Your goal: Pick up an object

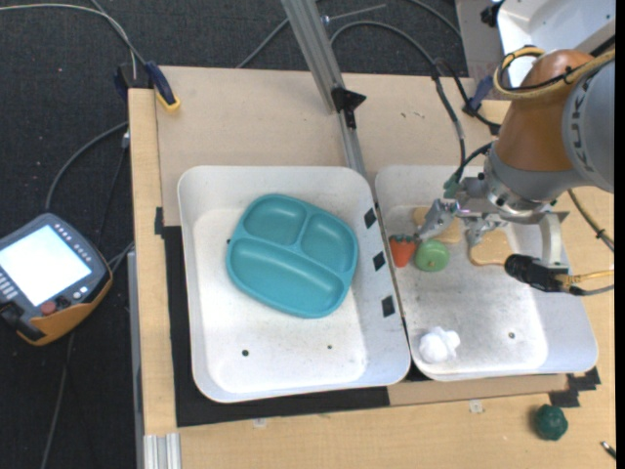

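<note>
My gripper (455,227) hangs over the back part of the right bin (508,360), open, with nothing visibly held between its fingers. Just below it to the left lie a green round object (431,255) and a small red-orange object (401,251), close to the bin's left wall. A tan piece (441,229) lies partly under the gripper, and another tan object (488,250) sits to its right. A white lumpy object (438,344) rests near the bin's front edge.
The left bin (225,360) holds a teal divided plate (293,254). A slanted metal pole (327,66) runs down to the wall between the bins. A black cable connector (532,272) crosses the right bin. A dark green ball (550,421) lies on the bench in front.
</note>
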### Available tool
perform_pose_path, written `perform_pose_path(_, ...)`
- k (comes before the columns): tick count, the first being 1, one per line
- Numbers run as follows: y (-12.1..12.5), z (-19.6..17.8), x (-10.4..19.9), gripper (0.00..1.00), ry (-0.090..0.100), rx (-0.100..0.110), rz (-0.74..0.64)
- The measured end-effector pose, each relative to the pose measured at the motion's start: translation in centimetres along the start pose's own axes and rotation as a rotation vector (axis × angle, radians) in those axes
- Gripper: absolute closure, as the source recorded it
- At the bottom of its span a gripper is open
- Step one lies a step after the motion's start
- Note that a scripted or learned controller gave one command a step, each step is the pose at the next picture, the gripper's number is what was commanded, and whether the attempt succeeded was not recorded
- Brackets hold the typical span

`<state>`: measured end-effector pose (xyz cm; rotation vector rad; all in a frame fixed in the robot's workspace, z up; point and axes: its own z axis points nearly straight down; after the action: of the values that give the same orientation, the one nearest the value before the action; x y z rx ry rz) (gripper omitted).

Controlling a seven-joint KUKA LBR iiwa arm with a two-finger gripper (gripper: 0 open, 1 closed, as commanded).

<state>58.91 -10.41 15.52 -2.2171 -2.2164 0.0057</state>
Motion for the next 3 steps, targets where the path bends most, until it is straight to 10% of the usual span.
perform_pose_path(1, 1.1, 4.7, -0.9, 0.00, -0.011, -0.011, 0.004)
perform_pose_path(2, 1.1, 3.5, -0.5, 1.00, -0.005, -0.012, 0.003)
perform_pose_path(3, 0.6, -1.0, -0.2, 1.00, -0.002, -0.011, -0.001)
